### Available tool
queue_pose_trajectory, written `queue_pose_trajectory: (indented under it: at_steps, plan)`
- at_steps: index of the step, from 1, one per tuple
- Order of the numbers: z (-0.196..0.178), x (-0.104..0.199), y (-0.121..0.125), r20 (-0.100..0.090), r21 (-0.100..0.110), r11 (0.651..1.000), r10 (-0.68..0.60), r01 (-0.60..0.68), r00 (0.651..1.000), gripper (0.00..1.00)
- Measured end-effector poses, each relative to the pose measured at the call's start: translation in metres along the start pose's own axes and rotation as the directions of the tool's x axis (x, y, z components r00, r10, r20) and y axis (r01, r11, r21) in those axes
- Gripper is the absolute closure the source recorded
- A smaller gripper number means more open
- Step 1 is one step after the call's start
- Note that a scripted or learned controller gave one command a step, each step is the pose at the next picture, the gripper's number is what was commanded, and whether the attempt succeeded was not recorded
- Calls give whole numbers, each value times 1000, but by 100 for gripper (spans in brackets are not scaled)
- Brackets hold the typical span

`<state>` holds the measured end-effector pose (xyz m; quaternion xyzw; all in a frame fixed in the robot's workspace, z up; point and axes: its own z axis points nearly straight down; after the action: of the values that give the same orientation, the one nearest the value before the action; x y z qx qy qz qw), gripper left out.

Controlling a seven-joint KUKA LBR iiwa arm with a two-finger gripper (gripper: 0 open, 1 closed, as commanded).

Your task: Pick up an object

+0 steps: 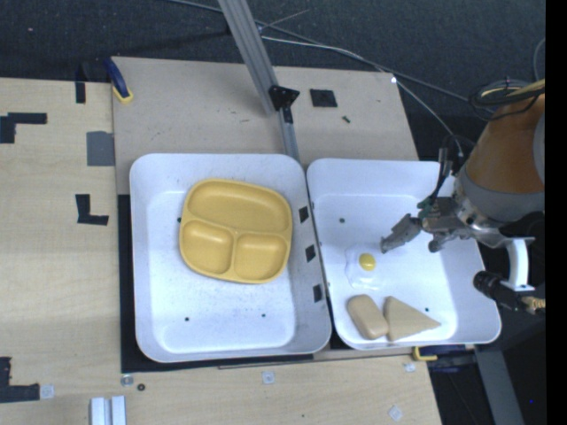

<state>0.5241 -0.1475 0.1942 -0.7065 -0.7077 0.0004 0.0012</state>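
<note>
A yellow plate (236,230) of smooth plastic, rounded at the corners and moulded into three compartments, lies in the left bin (151,326), toward that bin's far side. The right bin (337,180) holds three small things near its front edge: a rounded tan bread roll (365,316), a tan wedge (409,318) with flat faces just beside it on the right, and, slightly farther in, a fried egg (365,264) with a white base and a yellow dome. Both bins are shallow, glossy white trays with rounded corners, touching along their inner edges.

The jaws (416,234) hang over the right bin near its right edge, above and to the right of the egg, apart from it. They stand spread, one dark finger (398,235) slanting toward the bin's middle, with nothing between them. The grey arm (509,162) with its orange band comes in over the desk's right edge.

The desk (53,237) is pale wood-coloured board with black tape marks near its left edge. A grey metal bar (252,47) runs from the far edge down to the gap between the bins. Beyond the far edge lies dark carpet crossed by thin cables (354,56).
</note>
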Motion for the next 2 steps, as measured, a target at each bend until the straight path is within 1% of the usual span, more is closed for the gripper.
queue_pose_trajectory:
  at_steps: [1,2]
  plan:
    - [63,6,-4,0,6,1000,1,-1,1000,0]
    - [108,5,-3,2,-3,1000,2,-2,1000,0]
